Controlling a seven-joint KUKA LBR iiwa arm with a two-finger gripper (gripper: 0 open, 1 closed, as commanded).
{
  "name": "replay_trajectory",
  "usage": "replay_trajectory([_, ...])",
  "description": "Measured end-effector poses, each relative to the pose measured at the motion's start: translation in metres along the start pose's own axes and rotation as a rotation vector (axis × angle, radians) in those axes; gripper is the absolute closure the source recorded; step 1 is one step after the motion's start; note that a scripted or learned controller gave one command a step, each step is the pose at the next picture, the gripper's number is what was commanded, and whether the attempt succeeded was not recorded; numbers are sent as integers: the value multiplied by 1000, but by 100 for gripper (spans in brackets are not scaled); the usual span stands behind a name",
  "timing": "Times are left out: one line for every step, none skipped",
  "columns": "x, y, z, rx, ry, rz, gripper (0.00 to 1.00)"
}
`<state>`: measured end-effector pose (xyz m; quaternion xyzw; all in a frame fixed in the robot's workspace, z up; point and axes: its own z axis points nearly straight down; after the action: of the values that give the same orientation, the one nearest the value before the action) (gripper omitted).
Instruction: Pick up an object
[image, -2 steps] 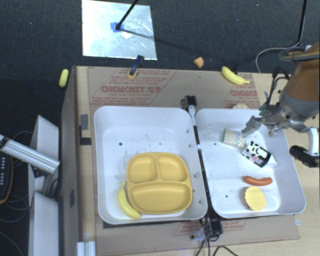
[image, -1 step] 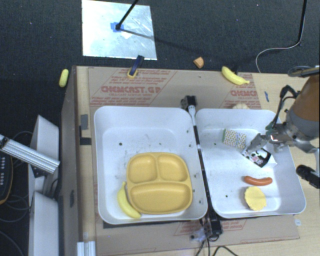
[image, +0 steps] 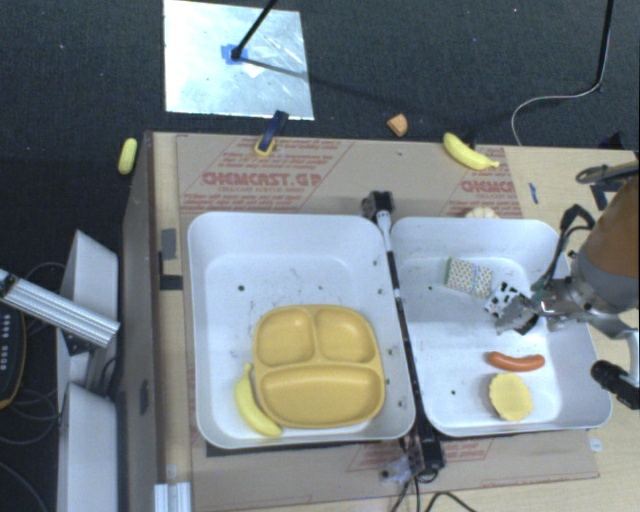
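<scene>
The right bin (image: 440, 405) holds a red sausage (image: 516, 361), a round yellow piece (image: 512, 398), a pale patterned block (image: 468, 276) and a small black-and-white spotted item (image: 505, 296). My gripper (image: 520, 314) reaches in from the right and sits low in this bin, just right of the spotted item and above the sausage. Nothing shows between its fingers. The left bin (image: 215, 300) carries a yellow divided plate (image: 318, 365) with a banana (image: 252, 405) against its left edge.
A second banana (image: 468, 151), a small orange piece (image: 398, 124) and a pale item (image: 482, 212) lie on the bench behind the bins. A yellow object (image: 127, 154) rests at the bench's far left corner. The arm body (image: 612, 255) overhangs the right bin's right side.
</scene>
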<state>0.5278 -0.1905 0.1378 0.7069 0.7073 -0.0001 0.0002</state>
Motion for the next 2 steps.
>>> replay_trajectory([0, 1, -11, -4, 0, -1, 100])
replay_trajectory([0, 1, -11, -4, -1, -1, 0])
